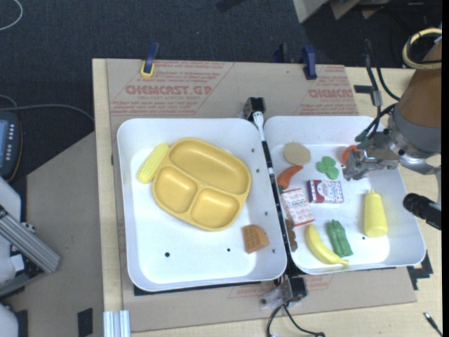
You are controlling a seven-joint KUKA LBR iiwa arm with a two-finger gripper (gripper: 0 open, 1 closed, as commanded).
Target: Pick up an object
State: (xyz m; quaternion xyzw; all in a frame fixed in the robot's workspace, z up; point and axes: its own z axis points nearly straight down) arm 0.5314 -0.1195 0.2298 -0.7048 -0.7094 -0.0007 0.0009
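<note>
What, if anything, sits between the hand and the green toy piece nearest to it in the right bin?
Nothing visible. The hand hangs above the right bin, and the green toy piece lies just beside it with bare white floor between them.

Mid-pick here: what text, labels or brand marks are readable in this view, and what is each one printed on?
"CHEMCAST G P" in red, on the brown board behind the left bin.
Red print repeated on the same board behind the right bin: partly cut off, too blurred to read.
Dark red and white carton in the right bin: print too small to read.
White and red packet beside it: print too small to read.
</note>
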